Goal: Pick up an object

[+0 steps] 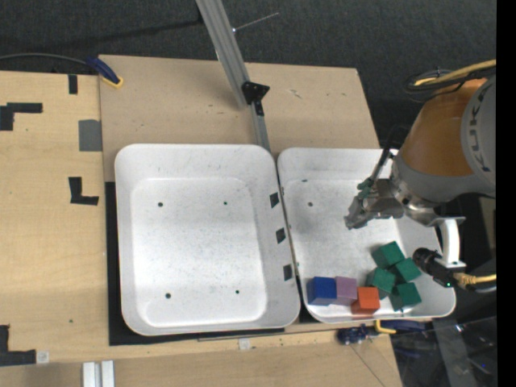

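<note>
We look down at a slant on a wooden bench (pixel 201 103) that carries two shallow white bins side by side. The left bin (pixel 197 236) sits toward nine o'clock; the right bin (pixel 322 176) holds the objects, all gathered in its near corner, at about five o'clock in the view. There we see a blue block (pixel 322 289), a pale purple block (pixel 346 289) touching it, an orange block (pixel 368 299) just beside that, and a heap of green blocks (pixel 395 274) stacked loosely against one another. We judge these small blocks to be light and stiff, probably foam or wood, not fragile, with flat faces that should grip well; the blue block looks the easiest to take, across its two free sides, since the green ones are jumbled. The grey arm with its orange band (pixel 439 135) reaches in from three o'clock. Its gripper (pixel 360 214) hangs over the bare middle of the right bin, with nothing between its parts; we cannot tell whether it is apart or together, because it is dark and small. The blocks lie toward six o'clock from the gripper, near but not touching it.
</note>
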You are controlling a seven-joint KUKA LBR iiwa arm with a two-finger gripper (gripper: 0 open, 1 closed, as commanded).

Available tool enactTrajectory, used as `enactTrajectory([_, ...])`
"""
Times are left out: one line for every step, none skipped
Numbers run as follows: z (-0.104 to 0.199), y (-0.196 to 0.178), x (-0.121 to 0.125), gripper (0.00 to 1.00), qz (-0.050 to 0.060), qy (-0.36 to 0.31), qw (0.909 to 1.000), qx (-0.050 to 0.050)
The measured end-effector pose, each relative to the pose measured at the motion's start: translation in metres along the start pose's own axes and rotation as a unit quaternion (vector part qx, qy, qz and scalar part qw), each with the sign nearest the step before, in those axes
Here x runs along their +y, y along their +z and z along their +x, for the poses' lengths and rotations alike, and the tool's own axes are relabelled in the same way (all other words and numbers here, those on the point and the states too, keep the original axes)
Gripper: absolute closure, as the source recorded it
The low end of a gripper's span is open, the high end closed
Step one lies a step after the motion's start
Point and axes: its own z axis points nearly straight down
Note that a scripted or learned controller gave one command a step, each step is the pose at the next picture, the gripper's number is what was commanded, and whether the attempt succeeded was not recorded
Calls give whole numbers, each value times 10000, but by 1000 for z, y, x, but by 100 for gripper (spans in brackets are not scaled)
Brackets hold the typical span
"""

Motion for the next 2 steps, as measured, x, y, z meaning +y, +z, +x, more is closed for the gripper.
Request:
enactTrajectory([0, -7, 0, 100, 27, 2, 10000, 7])
enactTrajectory([55, -11, 14, 100, 32, -29, 10000, 15])
